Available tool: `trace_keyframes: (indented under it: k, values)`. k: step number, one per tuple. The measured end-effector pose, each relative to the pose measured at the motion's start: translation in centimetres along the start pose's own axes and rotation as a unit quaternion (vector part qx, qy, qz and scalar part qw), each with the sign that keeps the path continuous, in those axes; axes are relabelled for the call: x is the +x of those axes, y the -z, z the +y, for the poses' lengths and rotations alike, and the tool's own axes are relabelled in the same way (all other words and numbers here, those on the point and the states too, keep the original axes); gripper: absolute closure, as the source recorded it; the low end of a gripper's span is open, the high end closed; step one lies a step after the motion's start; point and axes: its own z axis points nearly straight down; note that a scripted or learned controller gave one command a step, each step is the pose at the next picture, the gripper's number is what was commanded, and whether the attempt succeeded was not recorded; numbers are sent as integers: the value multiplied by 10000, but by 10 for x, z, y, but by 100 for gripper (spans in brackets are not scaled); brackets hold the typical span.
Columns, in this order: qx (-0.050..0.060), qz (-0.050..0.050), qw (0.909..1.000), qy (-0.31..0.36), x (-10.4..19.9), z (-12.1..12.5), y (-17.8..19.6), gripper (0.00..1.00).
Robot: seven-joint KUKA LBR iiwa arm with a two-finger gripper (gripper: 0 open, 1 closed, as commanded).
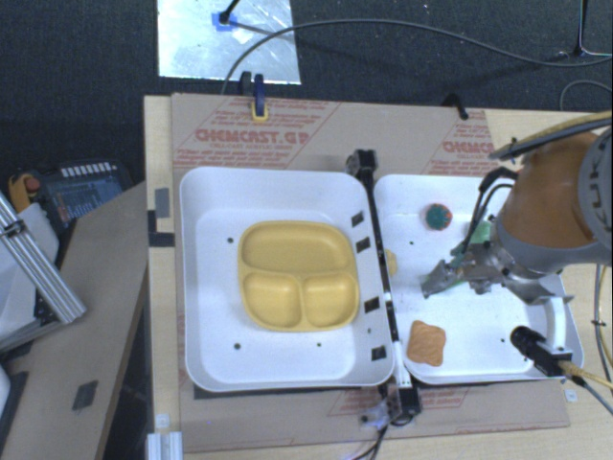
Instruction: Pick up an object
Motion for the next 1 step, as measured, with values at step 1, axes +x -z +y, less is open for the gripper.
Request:
trace_keyframes:
  k: [1]
  values:
    - [-2,-2,10000,-3,-1,2,-42,0]
